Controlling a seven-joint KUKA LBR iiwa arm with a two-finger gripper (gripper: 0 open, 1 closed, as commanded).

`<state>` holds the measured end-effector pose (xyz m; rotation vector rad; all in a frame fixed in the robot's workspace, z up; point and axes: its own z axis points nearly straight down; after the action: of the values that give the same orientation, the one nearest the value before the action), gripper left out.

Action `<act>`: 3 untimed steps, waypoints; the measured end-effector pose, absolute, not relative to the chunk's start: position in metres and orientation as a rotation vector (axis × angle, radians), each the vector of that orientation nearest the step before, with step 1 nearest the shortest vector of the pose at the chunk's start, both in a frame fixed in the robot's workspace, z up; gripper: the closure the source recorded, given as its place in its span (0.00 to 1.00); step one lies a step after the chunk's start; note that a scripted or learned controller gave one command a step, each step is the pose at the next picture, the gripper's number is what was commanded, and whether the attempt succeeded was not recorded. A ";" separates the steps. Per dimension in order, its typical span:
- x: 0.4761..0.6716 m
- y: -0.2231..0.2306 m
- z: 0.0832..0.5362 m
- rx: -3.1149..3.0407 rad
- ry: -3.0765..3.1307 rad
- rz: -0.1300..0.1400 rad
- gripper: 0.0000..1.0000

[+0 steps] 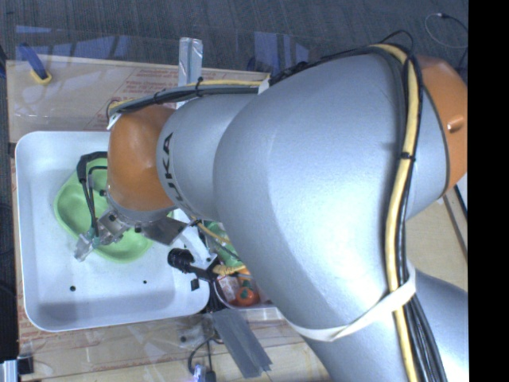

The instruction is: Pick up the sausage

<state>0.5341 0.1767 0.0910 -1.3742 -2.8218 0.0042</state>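
My gripper (86, 247) hangs low in the left bin (48, 293), over the near edge of a light green, leaf-like object (70, 205). The orange wrist band (135, 165) sits just above it. The big grey arm (318, 197) hides most of the right bin. Under the arm, at the right bin's near left corner, a small cluster of reddish, orange and green items (237, 286) peeks out. I cannot tell whether one of them is the sausage. Nothing recognisable as a sausage is seen at the gripper.
The left bin's white floor (119, 297) shows bare in front of the green object. A black cable fitting (184, 261) juts from the wrist towards the bins' divide. Blue and grey tape marks (191, 58) lie on the bench behind.
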 end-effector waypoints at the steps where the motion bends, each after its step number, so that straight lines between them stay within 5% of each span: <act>1: 0.478 0.109 0.093 -1.135 -2.932 -0.006 0.00; 3: 0.478 0.109 0.093 -1.135 -2.932 -0.006 0.00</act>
<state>0.4775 0.1095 0.0931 -1.1348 -2.9323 -0.0064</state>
